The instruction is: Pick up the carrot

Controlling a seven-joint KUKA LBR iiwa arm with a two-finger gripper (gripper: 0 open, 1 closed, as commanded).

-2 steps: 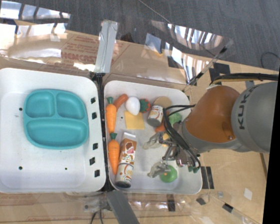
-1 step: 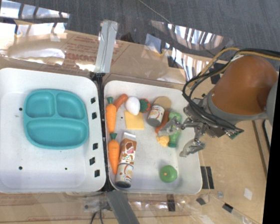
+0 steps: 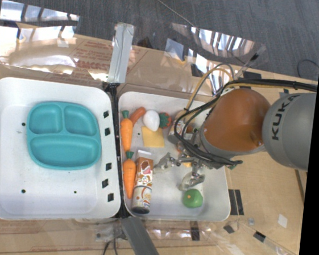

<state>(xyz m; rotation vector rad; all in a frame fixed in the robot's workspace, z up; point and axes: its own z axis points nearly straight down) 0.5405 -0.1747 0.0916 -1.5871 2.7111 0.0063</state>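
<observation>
Camera view: 2 carrots (image 3: pixel 126 135) (image 3: pixel 128 175) lie end to end along the right bin's (image 3: pixel 221 185) left wall, close against it, which leaves little room on that side for a finger. A can (image 3: pixel 143 186) lies just beside the lower carrot. The pincer (image 3: pixel 191 176) hangs above a green apple (image 3: pixel 193 199), well apart from both carrots; whether it is spread or pressed together I cannot tell

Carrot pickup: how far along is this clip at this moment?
Nothing looks done: two carrots lie along the right bin's left wall. The gripper hangs mid-bin above the green ball, apart from both carrots. Left: move to a carrot, close on it, lift.
</observation>
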